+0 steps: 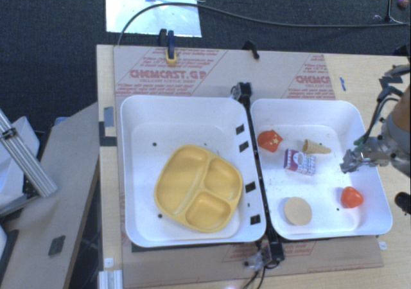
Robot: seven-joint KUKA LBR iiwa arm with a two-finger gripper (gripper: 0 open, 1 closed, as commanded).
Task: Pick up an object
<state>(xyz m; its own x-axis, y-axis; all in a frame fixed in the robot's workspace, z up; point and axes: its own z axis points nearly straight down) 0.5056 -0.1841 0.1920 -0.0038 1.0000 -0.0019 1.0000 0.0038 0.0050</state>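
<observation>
Seen from the one camera above, the bench (pixel 212 66) carries two shallow white bins side by side, with a sheet printed in red lettering showing behind them. The left bin (pixel 138 124) holds a yellow divided tray (pixel 198 187), three compartments, lying a little askew toward the bin's lower middle.

The right bin (pixel 340 113) holds the small things. A red piece (pixel 270 140) sits near its upper left, close to the divider between the bins. To the right of it lies a tan cone-shaped piece (pixel 316 148) on its side, and just below and between those two rests a small red-and-white carton (pixel 300 161), tilted. A round tan disc (pixel 297 210) lies near the bin's front edge, well apart from the carton. An orange-red piece (pixel 351 197) (roundish, its exact kind too small to tell) sits at the lower right of the bin.

The arm (pixel 398 127) comes in from the right edge, and its hand (pixel 352 160) hangs over the right rim region of the right bin, above the orange-red piece and to the right of the carton. Nothing is visibly between its fingers; whether they stand apart or together I cannot tell from this slant.
</observation>
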